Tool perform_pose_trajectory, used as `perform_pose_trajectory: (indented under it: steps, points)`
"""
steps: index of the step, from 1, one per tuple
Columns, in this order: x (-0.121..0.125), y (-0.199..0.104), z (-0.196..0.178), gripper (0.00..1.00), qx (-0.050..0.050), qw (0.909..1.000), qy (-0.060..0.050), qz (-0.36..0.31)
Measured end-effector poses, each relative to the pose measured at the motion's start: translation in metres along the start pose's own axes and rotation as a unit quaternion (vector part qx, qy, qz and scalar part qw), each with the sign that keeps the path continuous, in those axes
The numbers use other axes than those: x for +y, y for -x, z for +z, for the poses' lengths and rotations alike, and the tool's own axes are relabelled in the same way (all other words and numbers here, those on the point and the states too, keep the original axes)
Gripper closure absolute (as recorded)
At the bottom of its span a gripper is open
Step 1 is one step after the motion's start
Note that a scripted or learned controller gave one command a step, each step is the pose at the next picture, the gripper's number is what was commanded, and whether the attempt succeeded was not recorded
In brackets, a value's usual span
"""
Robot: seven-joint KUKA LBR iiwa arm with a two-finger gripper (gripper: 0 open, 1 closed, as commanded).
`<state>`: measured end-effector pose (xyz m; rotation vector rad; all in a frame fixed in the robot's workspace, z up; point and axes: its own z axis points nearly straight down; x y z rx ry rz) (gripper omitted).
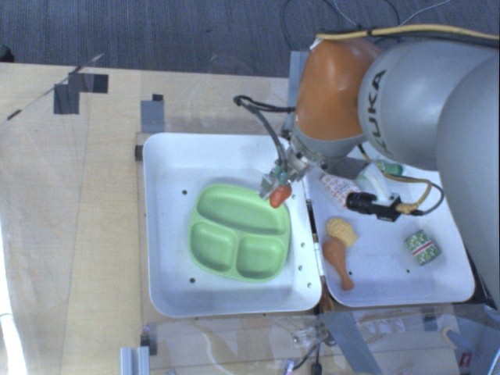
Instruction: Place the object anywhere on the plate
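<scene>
**Caller:** Two white bins side by side on your bench, operator, and the big grey arm (437, 92) with its orange band fills the far right, reaching over the divide.

**Spotter:** Left bin (164, 233) next: smooth shallow plastic, rounded corners, and in it the green plate (234, 237), a glossy moulded tray with one long section and two smaller ones.

**Caller:** How far along would you call it?

**Spotter:** Late, I'd judge, but not finished. The gripper (279, 184) hangs just over the plate's far right rim, and a small red-orange object (278, 198) sits at its tip, right above that rim. You can see the thing pinched at the fingertips, so the fingers look closed narrowly on it. Release is what's left; being so near the edge, it could roll off outside the plate.

**Caller:** And the right bin (445, 287)?

**Spotter:** Leftovers, well apart from the plate: a tan drumstick-shaped toy (337, 260) near the divider, a ridged beige piece (342, 229) touching its far end, a small green-and-red patterned block (423, 246) to the right, and a black cable plug (367, 203) trailing from the wrist.
</scene>
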<state>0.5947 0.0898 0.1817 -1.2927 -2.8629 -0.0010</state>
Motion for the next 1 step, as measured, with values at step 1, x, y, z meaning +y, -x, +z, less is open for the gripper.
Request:
perform_pose_trajectory:
  steps: [1]
  points:
    - [-0.0002, 0.0004, 0.0, 0.0, 0.0, 1.0, 0.0, 0.0]
